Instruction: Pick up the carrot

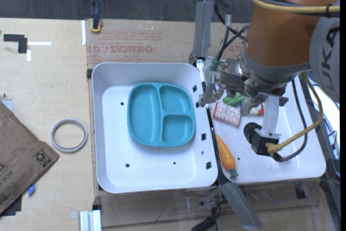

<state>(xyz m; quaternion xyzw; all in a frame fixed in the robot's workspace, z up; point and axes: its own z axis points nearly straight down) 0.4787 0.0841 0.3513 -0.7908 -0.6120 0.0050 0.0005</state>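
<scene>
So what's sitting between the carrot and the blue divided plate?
In the camera view, the wall where the two white bins meet lies between the carrot and the blue plate.

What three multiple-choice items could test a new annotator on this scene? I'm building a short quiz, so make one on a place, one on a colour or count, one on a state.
1. Where does the carrot lie?
A. On the blue plate
B. In the right bin, by its left wall
C. On the cardboard

2. How many compartments does the blue plate have?
A. Two
B. Three
C. Five

3. What is the state of the carrot?
A. Lying flat on the bin floor, clear of the arm
B. Standing upright on the plate
C. Wrapped in the brown bag

Answers:
1 B: the carrot rests inside the right bin, close to the wall shared with the left bin.
2 B: one long section and two smaller ones show.
3 A: it lies flat near the front corner, with the arm above and behind it.
</scene>
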